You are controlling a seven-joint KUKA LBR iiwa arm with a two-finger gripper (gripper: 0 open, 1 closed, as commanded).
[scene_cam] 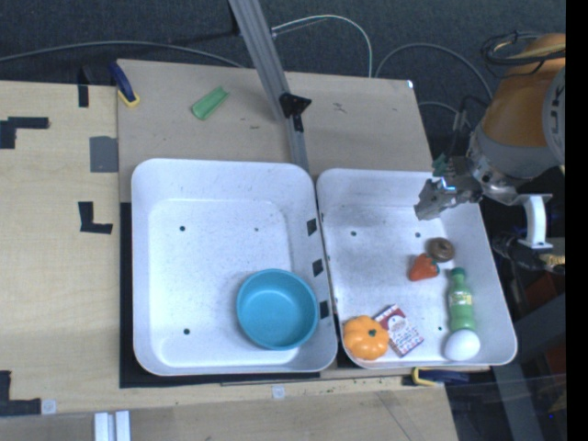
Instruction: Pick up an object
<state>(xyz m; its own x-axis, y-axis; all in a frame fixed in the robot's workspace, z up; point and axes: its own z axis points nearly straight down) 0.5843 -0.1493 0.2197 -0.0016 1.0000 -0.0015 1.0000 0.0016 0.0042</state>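
Green bottle: right bin, near right wall; long axis runs along that wall, cap toward far edge. White egg-shaped item touches its base, near right corner. Small brown ring-like piece and red-orange piece just beside bottle top; shapes hard to make out. Orange pumpkin-like item and red-white packet at near edge. Gripper above far right part of bin, nothing seen in it; finger state: cannot tell, blurred. Arm cut off at right. Blue bowl in left bin, near right corner.
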